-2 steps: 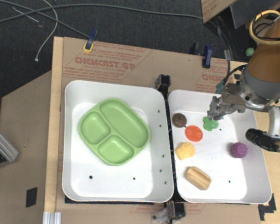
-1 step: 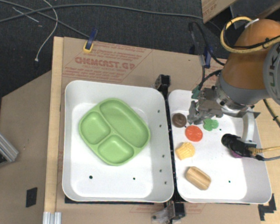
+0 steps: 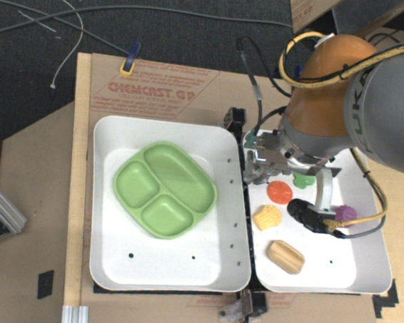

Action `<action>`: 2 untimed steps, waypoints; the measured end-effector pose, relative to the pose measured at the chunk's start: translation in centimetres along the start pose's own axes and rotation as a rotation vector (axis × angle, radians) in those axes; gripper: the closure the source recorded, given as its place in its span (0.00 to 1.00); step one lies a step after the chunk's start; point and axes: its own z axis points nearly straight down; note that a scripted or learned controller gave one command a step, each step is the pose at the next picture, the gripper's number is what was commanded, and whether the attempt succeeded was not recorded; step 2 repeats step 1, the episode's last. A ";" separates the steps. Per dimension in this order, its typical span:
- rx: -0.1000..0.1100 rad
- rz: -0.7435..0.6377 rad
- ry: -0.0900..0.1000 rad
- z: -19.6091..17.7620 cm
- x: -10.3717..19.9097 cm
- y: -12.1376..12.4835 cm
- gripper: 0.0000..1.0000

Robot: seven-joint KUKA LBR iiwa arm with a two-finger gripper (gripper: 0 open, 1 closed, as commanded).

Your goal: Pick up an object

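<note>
The likeliest thing to pick is the orange-red round piece point(image 3: 279, 192), lying in the upper left part of the right bin point(image 3: 361, 281), just below and to the right of the gripper point(image 3: 263, 163), which hangs low over that bin's upper left corner, close to the wall shared with the other bin. Whether the gripper is released or clenched cannot be told from here, since the wrist and its metal body cover its tip, and nothing can be seen held in it. Just below the round piece sits a yellow lumpy piece point(image 3: 268, 217), and lower still, well apart, a tan loaf-shaped piece point(image 3: 285, 256); a green piece point(image 3: 303, 180) peeks out beside the arm, and a purple piece point(image 3: 345, 212) lies further right. To do the pick well, I judge the gripper should centre over one piece alone, keep clear of the bin wall, and close across the round piece's middle, since it may roll and the yellow neighbour is close. The tan piece, with free room around it, looks the easier target. The left bin point(image 3: 106, 255) holds a green divided plate point(image 3: 164, 189). Both bins rest on a cardboard sheet point(image 3: 152, 87) with red print, on dark carpet with loose cables point(image 3: 32, 3) at upper left.
</note>
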 end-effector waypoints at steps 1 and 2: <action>-0.005 0.000 -0.001 -1.0 4.9 0.0 1.00; -0.005 0.000 -0.001 -1.0 4.9 0.0 1.00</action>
